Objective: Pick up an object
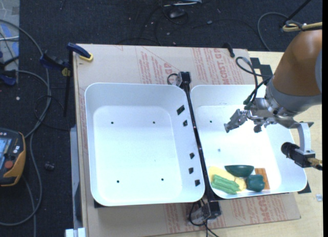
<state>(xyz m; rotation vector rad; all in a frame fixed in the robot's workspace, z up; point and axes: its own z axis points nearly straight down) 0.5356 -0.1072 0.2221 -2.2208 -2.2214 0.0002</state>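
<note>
Right now my gripper (234, 121) hangs over the bare upper floor of the right bin (225, 97), reaching toward the black divider (193, 133) that separates it from the left bin (102, 97). Whether my jaws are apart or together I cannot tell from this slanted view, since they show as one small grey cluster; nothing visible sits between them.

Everything worth picking lies crowded in the right bin's near corner, well apart from me. Taking the dark green bowl (239, 170) as the landmark: a light green ridged piece (224, 184) lies just below and to its left, a teal chunk (255, 182) sits just below and to its right, an orange block (262, 172) pokes out at its right, and a yellow flat piece (219, 172) peeks from under its left side.

To do this step well, I judge I should travel toward that corner at height, then come down straight, not at a slant, so I don't sweep the pile against the bin wall. The ridged piece looks the easiest choice: it is long and narrow, lies at the edge of the cluster and has bare floor on its left. I would line my jaws across its short width. The bowl's rounded back would likely slip.
</note>
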